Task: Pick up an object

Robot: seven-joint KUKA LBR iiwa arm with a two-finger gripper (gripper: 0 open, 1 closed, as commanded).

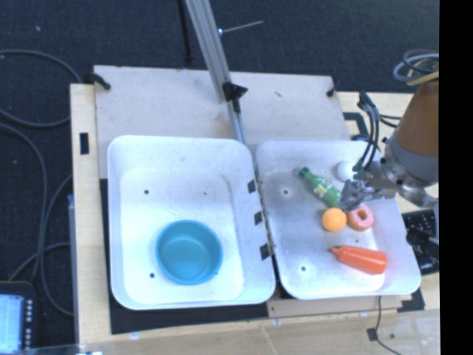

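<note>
The right bin point(295, 272) holds a green bottle point(318, 186), an orange ball point(334, 220), a pink ring point(361, 218), an orange-red carrot-shaped toy point(360, 258) and a small white object point(344, 170). My gripper point(352, 194) reaches in from the right and hangs low over the bin, just right of the green bottle and above the ball and ring. Nothing visible sits between its fingers.
The left bin point(133, 161) holds a blue bowl point(189, 251). A metal pole point(211, 43) slants up from between the two bins at the back. Cables lie on the dark floor at left.
</note>
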